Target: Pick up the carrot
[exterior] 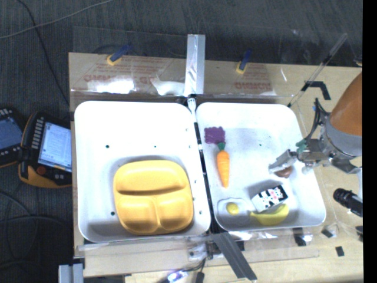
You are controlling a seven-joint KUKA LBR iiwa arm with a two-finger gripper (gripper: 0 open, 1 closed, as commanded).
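Note:
The orange carrot (223,166) with a green top lies lengthwise in the right bin (259,119), close to its left wall and just below a purple bunch of grapes (214,135). My gripper (283,164) reaches in from the right and hovers low over the bin's right side, about a hand's width right of the carrot and apart from it. A small brown object (284,172) sits right under the gripper tip.
Along the right bin's front lie a fried egg toy (231,207), a yellow banana (271,216) and a black-and-white patterned block (269,197). A big yellow moulded piece (153,194) sits in the left bin (100,134). A handheld pendant (44,149) lies off the bench at left.

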